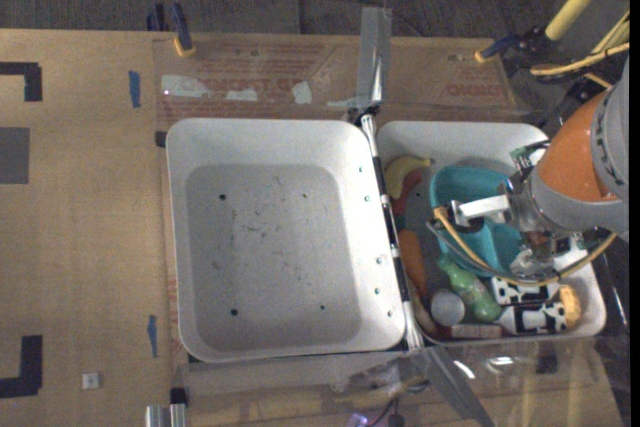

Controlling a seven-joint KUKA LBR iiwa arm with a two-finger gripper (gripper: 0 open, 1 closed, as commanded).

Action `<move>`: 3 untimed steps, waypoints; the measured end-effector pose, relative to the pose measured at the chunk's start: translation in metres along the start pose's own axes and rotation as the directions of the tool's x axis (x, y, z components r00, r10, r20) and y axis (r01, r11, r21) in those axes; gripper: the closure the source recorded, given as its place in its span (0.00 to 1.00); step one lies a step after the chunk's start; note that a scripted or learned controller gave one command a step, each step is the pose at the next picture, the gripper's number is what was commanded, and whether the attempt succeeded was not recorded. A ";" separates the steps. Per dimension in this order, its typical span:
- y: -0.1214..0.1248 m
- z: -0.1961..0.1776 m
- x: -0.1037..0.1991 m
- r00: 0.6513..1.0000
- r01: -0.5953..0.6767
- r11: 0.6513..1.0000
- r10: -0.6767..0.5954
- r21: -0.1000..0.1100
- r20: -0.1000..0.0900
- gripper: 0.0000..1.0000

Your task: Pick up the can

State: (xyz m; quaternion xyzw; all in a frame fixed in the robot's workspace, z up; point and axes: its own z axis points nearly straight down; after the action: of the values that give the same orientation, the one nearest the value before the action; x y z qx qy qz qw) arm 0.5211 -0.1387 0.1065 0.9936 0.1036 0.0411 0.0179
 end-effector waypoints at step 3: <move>0.063 0.022 0.110 0.997 0.004 0.999 -0.008 0.045 0.074 0.00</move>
State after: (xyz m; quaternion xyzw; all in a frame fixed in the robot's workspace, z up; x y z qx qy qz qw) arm 0.6433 -0.1781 0.0957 0.9943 0.1067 0.0019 -0.0003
